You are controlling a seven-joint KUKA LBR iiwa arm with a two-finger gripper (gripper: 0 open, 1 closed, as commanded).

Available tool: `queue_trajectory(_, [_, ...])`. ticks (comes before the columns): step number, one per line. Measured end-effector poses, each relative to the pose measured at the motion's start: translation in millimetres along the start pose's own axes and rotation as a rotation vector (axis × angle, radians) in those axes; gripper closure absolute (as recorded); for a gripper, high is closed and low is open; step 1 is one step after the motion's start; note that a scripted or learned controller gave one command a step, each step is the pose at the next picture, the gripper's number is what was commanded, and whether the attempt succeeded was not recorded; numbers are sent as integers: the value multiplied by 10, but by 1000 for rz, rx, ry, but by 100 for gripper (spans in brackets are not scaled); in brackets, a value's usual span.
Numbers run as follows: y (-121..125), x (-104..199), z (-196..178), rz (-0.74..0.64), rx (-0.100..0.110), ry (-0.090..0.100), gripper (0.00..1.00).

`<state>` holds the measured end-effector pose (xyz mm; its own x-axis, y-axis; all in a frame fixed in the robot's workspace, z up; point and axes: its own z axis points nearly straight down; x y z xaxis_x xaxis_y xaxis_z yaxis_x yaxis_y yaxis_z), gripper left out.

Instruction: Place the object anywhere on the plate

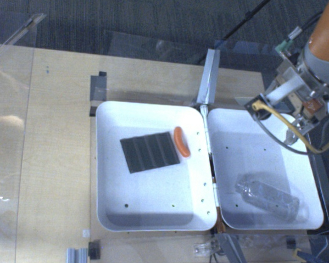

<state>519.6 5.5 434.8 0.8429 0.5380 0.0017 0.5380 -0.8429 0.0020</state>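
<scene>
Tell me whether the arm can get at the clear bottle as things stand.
Probably yes. The bottle lies on its side, alone in the right bin, with nothing over or against it. The arm hangs above that bin's far right corner, so the way down looks free.

A clear plastic bottle (268,197) is seen lying on its side within the right bin (236,132), toward its near edge. The left bin (149,210) is set touching the right bin, both borne by a wooden bench (42,149).

Matt ribbed plate (150,151), perhaps plastic
</scene>
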Motion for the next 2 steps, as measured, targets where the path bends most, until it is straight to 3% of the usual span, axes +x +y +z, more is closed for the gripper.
queue_trajectory(1, [14, 7, -1, 186, 1, 1, 0])
queue_trajectory(2, [-43, 525, 0, -102, 0, 1, 0])
